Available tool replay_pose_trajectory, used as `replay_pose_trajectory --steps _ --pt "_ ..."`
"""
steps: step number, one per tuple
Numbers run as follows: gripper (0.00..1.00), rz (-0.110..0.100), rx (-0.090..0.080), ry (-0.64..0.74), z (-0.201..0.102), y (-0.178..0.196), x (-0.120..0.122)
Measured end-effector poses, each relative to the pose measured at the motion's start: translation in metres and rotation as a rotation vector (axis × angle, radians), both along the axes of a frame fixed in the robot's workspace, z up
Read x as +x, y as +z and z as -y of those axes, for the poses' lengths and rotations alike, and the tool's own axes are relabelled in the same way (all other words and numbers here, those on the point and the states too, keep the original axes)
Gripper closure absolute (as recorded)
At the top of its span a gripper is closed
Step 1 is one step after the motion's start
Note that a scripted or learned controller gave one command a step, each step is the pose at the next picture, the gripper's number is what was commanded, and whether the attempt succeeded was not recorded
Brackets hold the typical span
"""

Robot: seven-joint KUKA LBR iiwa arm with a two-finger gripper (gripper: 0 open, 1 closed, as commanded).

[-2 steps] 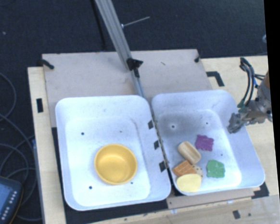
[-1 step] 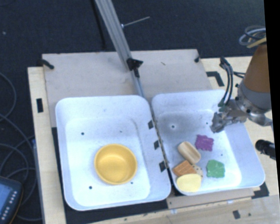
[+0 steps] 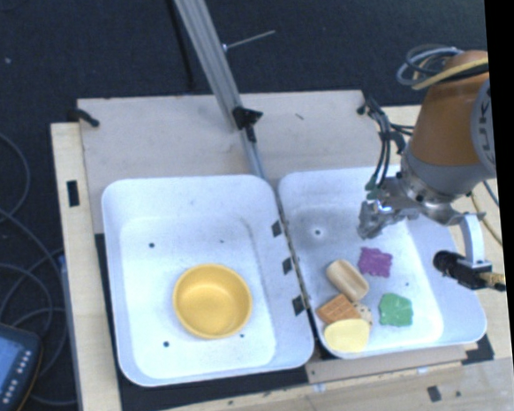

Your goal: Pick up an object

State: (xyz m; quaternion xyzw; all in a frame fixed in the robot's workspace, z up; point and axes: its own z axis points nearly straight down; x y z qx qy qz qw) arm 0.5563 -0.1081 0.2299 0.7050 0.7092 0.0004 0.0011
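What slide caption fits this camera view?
KUKA gripper above right bin of small items; yellow bowl in left bin.

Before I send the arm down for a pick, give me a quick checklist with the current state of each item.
1. Tool over the right bin: ok.
2. Targets present: purple piece, green piece, tan cylinder, orange block, pale yellow piece: ok.
3. Tool directly above a target: not ok, it sits up-left of the purple piece.
4. Finger opening: cannot tell.
5. Targets spaced for a clean grasp: purple and green ok; cylinder, block and yellow piece crowded.
6. Yellow bowl out of the way in the left bin: ok.
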Motion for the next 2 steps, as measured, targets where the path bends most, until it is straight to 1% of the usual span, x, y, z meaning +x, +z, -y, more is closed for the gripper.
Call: replay_pose_trajectory --steps 1,2 --pt "1.0 0.0 0.003 0.002 -0.046 0.011 0.015" --pt "1.0 -0.001 0.002 0.002 -0.098 0.01 0.021"
